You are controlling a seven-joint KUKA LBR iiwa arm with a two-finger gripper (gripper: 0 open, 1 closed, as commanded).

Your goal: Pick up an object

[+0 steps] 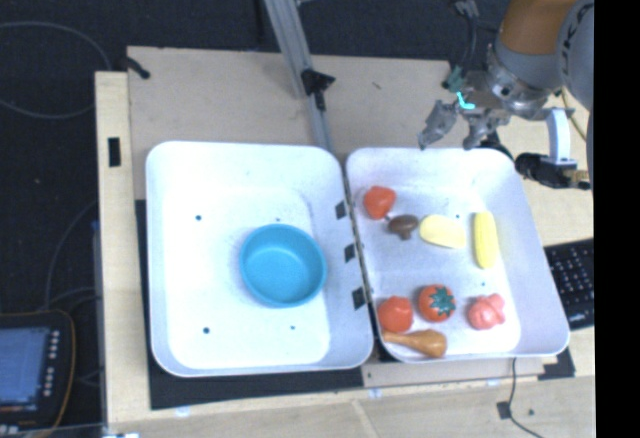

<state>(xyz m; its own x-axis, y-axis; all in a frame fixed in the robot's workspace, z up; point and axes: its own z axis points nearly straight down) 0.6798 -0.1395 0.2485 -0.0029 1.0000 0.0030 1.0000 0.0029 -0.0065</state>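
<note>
1. Right now the gripper (456,133) hangs over the far rim of the right bin (530,216), fingers spread apart with nothing between them.
2. No object is picked yet; the candidates all lie in the right bin, nearer the camera than the gripper.
3. Closest to the gripper: a small red piece (378,201), a brown lump (403,224), a pale yellow piece (443,231) and a banana (484,238), which sits just beside the yellow piece.
4. Further off, along the bin's near side: a red fruit (396,312), a tomato (436,302), a pink piece (485,311) and an orange drumstick shape (417,341).
5. They look like toy food, so probably light, stiff and smooth, liable to slip or roll.
6. My pick is the banana: long and narrow, so pinch it across the middle of its short width.
7. The round ones likely squirt out unless gripped dead centre.
8. The blue bowl (283,265) sits alone in the left bin (180,226).
</note>
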